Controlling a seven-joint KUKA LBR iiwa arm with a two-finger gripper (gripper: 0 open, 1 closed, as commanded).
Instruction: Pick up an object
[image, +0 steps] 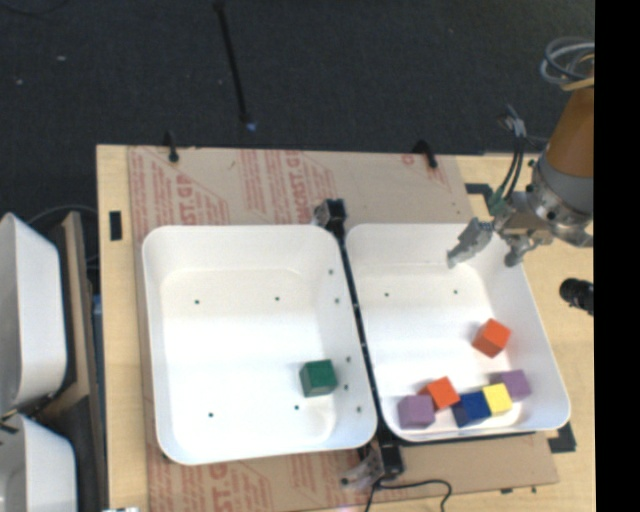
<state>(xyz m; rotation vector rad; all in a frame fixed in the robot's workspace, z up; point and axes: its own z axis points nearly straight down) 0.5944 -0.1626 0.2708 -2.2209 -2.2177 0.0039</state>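
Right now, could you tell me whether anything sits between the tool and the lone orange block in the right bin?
Nothing visible does. The tool hangs over the right bin's far edge, with bare white floor between it and the orange block.

Gripper (492, 243) hangs over the right bin's (420, 245) top right corner, fingers spread, nothing in them. Orange cube (490, 337) sits alone below it; five more cubes bunch along the bottom edge. Green cube (318, 378) in the left bin (200, 260).

A pale wooden bench (290, 185) stands on dark speckled carpet (330, 70), with a black cable (235, 70) crossing the floor.
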